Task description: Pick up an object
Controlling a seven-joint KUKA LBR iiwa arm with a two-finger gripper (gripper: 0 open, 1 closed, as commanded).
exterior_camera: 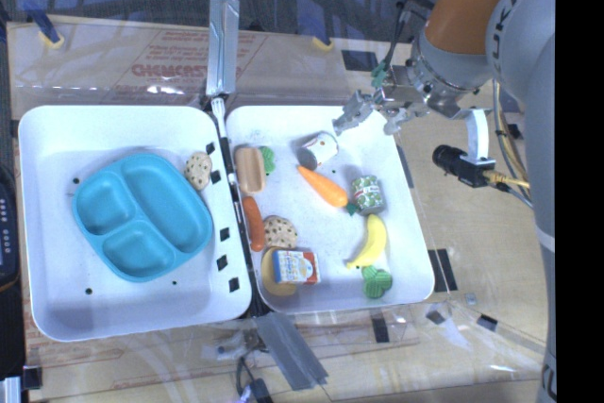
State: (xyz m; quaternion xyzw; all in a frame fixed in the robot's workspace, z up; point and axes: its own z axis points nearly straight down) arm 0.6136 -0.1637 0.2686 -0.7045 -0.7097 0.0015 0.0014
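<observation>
Pale wooden bench carries two white bins side by side; right bin (415,231) holds the clutter. Small white cup (319,148) lies tipped near that bin's back wall, just below and left of the gripper (370,111). Gripper hovers over the back rim, fingers spread apart, nothing between them. Carrot (323,186) lies just in front of the cup; banana (369,243) further forward. Blue divided tray (142,217) sits in the left bin (38,231).

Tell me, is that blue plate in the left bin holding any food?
Empty. All three compartments of the blue plate show bare blue. The nearest food, a cookie, lies beside its rim on the left bin floor.
</observation>
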